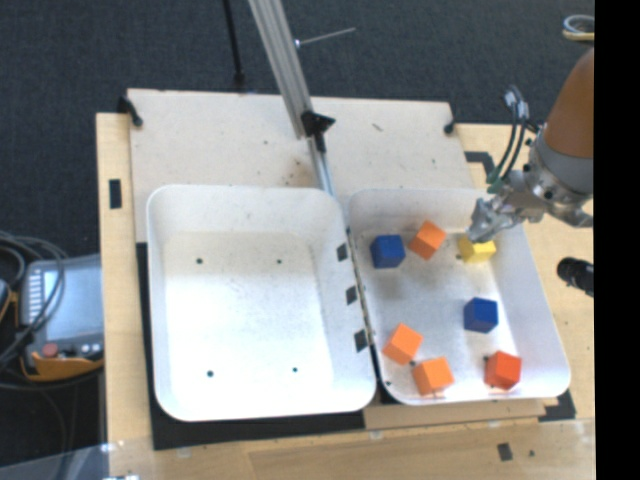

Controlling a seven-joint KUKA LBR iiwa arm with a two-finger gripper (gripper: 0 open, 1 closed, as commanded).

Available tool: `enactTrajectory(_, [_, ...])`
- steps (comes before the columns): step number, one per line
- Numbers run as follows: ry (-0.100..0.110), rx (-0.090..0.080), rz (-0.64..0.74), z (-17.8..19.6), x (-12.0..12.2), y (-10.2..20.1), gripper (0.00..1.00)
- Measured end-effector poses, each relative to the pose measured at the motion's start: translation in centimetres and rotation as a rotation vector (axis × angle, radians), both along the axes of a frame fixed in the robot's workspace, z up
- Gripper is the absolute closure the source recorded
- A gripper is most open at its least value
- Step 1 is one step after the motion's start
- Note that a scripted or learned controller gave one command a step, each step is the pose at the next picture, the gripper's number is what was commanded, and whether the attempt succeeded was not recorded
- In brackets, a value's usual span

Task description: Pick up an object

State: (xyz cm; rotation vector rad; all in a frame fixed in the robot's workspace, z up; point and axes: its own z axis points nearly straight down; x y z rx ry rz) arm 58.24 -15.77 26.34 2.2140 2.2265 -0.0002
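Gripper (484, 224) tip over yellow block (479, 250), partly hiding it.

You're looking down on a pale wooden bench (115, 268) that fills most of the frame, set on dark grey carpet (100, 28) across the top. A ribbed silver aluminium pole (280, 53) slants down from the upper middle. At the left edge sits a grey box (60, 303) among black cables (15, 258).

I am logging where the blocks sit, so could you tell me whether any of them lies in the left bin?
No, the blue block, the yellow block and the others all sit in the right bin.
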Motion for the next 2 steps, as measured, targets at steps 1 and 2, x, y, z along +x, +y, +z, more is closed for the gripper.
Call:
enactTrajectory(1, [-0.001, 0.002, 0.002, 0.5, -0.3, 5.6, 1.00])
enactTrajectory(2, [0.000, 0.002, -0.001, -1.0, -1.6, 10.7, 1.00])
